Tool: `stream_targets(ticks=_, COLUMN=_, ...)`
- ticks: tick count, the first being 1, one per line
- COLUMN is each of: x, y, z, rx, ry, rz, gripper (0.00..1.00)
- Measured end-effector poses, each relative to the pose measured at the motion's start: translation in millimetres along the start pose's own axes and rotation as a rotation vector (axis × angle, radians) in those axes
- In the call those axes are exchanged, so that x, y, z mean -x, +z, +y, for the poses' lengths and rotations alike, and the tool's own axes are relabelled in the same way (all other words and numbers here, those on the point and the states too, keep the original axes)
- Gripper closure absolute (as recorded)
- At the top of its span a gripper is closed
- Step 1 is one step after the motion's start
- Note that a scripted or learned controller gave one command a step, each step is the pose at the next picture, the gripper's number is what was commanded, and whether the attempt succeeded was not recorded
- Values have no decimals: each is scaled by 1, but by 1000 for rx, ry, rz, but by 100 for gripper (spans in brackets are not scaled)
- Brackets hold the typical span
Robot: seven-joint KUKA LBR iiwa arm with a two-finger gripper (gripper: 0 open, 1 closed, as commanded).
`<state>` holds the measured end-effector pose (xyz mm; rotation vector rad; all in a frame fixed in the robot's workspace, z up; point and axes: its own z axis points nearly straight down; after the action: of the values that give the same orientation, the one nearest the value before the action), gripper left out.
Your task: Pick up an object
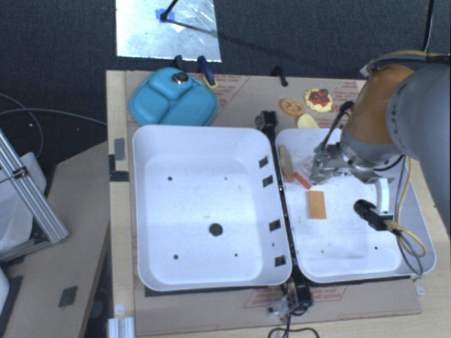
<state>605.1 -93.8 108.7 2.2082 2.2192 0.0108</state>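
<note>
The hand [318,177], its grip state unclear, hovers over a red stick [301,181]: probably light and stiff, best pinched across its middle.

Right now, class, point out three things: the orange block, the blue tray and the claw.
orange block [316,205], camera view, middle of its top face.
blue tray [173,98], camera view, centre of its upper surface.
claw [318,177], camera view, midway between its fingertips.

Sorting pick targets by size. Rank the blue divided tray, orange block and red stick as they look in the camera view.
1. Blue divided tray, by far largest
2. Orange block
3. Red stick, partly hidden beneath the claw
</note>
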Motion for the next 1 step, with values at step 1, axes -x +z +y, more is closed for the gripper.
stream_targets(ticks=1, x=0, y=0, z=0, rx=-1, ry=0, rz=0, gripper=0)
